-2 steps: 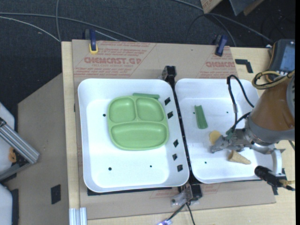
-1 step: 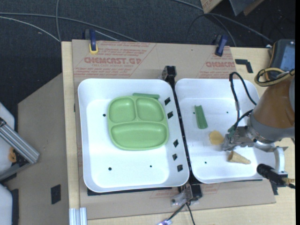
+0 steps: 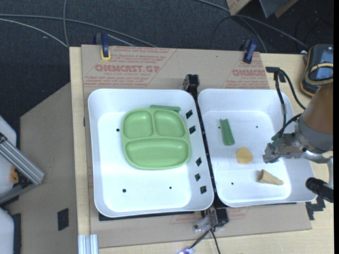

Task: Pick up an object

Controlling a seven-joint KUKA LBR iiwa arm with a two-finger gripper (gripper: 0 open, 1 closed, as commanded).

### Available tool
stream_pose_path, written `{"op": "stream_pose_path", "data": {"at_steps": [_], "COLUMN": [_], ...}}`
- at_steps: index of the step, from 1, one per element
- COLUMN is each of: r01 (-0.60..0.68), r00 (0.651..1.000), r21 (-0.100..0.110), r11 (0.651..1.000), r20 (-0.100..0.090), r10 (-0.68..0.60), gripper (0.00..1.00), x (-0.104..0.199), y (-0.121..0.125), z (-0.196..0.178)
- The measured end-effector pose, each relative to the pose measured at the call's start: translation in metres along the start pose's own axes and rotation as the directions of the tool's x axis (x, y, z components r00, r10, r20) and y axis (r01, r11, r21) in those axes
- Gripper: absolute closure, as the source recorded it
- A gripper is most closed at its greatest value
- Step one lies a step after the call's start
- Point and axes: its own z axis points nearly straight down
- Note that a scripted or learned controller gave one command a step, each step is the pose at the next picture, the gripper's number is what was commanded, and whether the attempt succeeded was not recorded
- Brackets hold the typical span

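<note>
Looking down on both bins, the gripper (image 3: 273, 153) is seen low over the right bin (image 3: 249, 102), near its right wall; whether it is spread or pressed together cannot be told. A yellow round piece (image 3: 244, 155), a tan wedge (image 3: 270, 178) and a green stick (image 3: 227, 132) lie nearby, untouched. A green divided plate (image 3: 156, 139) is held by the left bin (image 3: 106, 163).
</note>
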Motion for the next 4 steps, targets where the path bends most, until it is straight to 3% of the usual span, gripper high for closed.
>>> {"op": "stream_pose_path", "data": {"at_steps": [2,4], "r01": [0.003,0.007], "r00": [1.000,1.000], "r21": [-0.002,0.005], "r11": [1.000,1.000], "r20": [0.000,-0.003], "r10": [-0.003,-0.007], "gripper": [1.00,1.00], "x": [-0.008,0.106], "y": [0.004,0.039], "z": [-0.116,-0.092]}}
